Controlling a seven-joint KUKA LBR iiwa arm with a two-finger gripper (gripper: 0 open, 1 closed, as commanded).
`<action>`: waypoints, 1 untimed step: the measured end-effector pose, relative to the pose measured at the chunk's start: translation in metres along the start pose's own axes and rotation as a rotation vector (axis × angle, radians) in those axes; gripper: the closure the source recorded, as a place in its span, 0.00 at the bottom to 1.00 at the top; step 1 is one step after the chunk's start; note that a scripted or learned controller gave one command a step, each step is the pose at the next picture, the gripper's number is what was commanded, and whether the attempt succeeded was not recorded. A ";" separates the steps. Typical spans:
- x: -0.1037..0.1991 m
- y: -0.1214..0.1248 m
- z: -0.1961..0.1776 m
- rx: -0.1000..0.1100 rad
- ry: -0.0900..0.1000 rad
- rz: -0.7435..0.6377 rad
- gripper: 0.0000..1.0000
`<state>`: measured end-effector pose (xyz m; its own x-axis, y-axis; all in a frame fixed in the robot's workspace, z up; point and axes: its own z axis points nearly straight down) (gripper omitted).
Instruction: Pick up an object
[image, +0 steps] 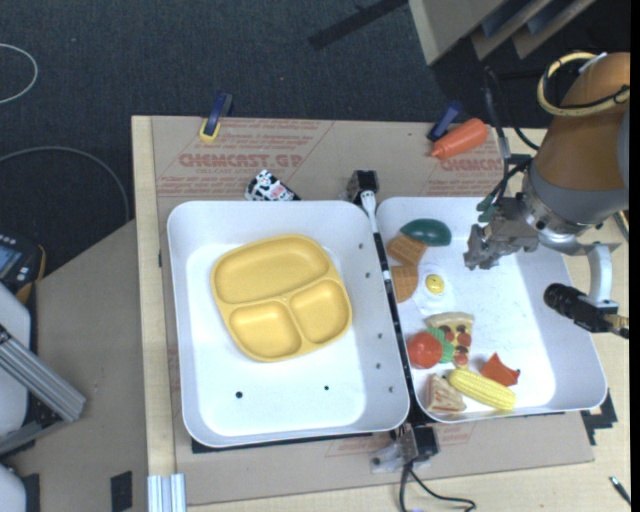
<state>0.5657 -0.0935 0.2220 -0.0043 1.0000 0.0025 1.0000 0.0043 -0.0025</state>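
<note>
My gripper (483, 255) hangs over the upper part of the right bin (560, 350), just right of a dark green piece (427, 232). Nothing shows between its fingers. Left of it lie brown bread slices (405, 262) and a fried egg (434, 285). Lower in the same bin sit a pizza slice (452, 331), a red tomato (424, 349), a corn cob (482, 389), a small red piece (500, 370) and a sandwich wedge (443, 395). A yellow divided plate (280, 295) lies in the left bin (200, 380).
An orange carrot toy (460, 138) and a black-and-white object (270, 186) lie on the cardboard behind the bins. A black clamp (363, 186) sits at the divider's top. A black part on the arm (580, 305) overhangs the right bin's right side.
</note>
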 end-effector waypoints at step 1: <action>0.038 -0.025 -0.010 0.000 0.000 0.000 1.00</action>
<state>0.5404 -0.0552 0.2317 -0.0042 1.0000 0.0029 1.0000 0.0043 -0.0026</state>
